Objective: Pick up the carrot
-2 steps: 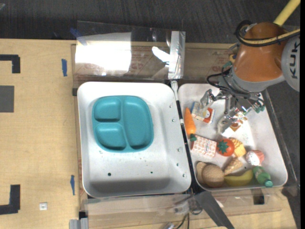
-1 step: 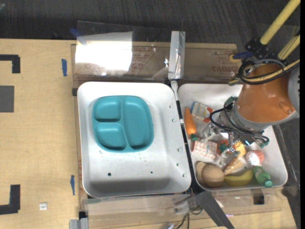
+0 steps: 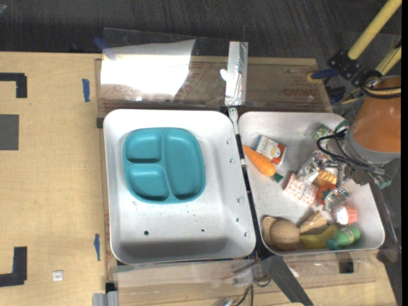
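Observation:
The carrot (image 3: 261,161), orange with a green stem end, lies in the left part of the right bin (image 3: 290,121), close to the wall between the two bins. It points down and to the right. My gripper (image 3: 327,178) hangs below the orange wrist band (image 3: 378,130) over a cluster of toy foods in the right half of that bin. It is well to the right of the carrot and not touching it. Clutter and cables hide its tips.
A small orange carton (image 3: 270,147) sits just above the carrot. A pink checkered packet (image 3: 298,189), a brown round item (image 3: 284,233), a banana (image 3: 319,238) and a green toy (image 3: 348,236) crowd the bin's lower right. The left bin (image 3: 121,234) holds a teal divided plate (image 3: 164,164).

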Available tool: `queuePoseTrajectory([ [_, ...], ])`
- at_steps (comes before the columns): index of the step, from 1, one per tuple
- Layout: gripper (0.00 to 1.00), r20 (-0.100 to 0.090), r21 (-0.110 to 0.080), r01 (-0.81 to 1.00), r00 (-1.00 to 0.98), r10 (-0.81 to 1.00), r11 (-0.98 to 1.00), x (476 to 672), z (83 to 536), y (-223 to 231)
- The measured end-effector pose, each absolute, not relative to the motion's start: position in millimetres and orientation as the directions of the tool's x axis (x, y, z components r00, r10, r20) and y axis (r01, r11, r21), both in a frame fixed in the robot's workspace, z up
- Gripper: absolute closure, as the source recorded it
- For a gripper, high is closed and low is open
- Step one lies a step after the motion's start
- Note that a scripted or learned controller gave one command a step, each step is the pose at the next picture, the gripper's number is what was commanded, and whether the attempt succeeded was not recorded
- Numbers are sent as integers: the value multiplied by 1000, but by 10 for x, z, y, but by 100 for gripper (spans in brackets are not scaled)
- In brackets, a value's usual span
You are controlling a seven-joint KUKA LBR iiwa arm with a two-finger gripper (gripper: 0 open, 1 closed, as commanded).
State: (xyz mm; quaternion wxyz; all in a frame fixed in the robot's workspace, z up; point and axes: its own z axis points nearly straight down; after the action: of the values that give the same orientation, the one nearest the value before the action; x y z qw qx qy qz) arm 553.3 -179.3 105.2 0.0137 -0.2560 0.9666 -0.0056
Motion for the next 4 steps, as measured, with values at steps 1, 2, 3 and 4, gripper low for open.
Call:
queuePoseTrajectory([
  [1, 0, -37, -14, -363, -931, -363, 932, 5526, 1027, -1997],
  [2, 0, -37, -14, -131, -991, -131, 991, 5757, 1035, -1808],
  [3, 0, -44, -20, -217, -975, -218, 976, 5971, 1038, -1195],
  [4, 0, -10, 0, 76, -997, 76, 997, 5733, 1609, -1210],
])
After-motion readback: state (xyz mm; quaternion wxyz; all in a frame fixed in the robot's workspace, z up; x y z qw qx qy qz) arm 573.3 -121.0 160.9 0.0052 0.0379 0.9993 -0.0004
